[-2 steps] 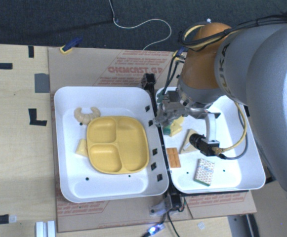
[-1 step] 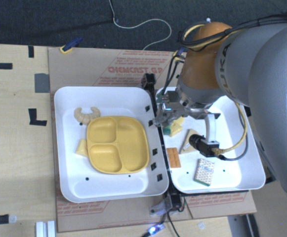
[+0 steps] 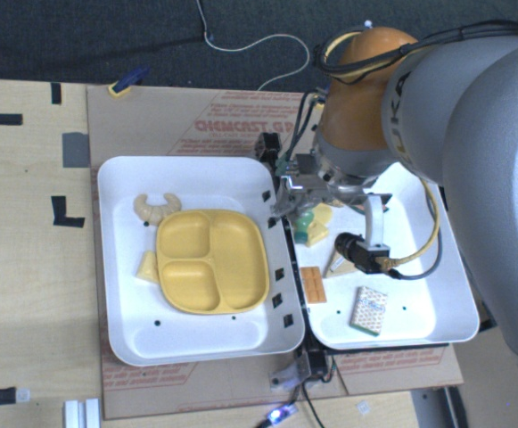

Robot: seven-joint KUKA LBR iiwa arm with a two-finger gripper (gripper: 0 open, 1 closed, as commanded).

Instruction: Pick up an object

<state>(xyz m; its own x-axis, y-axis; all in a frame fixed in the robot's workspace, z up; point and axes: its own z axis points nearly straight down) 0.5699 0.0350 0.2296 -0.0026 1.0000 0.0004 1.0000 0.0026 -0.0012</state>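
My gripper (image 3: 296,201) hangs over the left edge of the right bin (image 3: 437,324), low above a green object (image 3: 312,231) and a pale yellow piece (image 3: 324,214). The wrist and its cabling cover most of it. Further forward in the same bin lie an orange block (image 3: 313,283), a small tan cone-shaped piece (image 3: 338,259) and a patterned flat box (image 3: 369,310). The left bin (image 3: 120,328) holds a yellow divided plate (image 3: 212,260), a beige croissant-shaped toy (image 3: 156,207) and a yellow wedge (image 3: 146,267) partly under the plate's left side.
The grey arm (image 3: 472,150) with its orange band (image 3: 361,87) covers the back and right of the right bin. A black cable loops from the wrist over that bin. Both bins sit on a cardboard sheet (image 3: 232,119); the rim between the bins lies just below the gripper.
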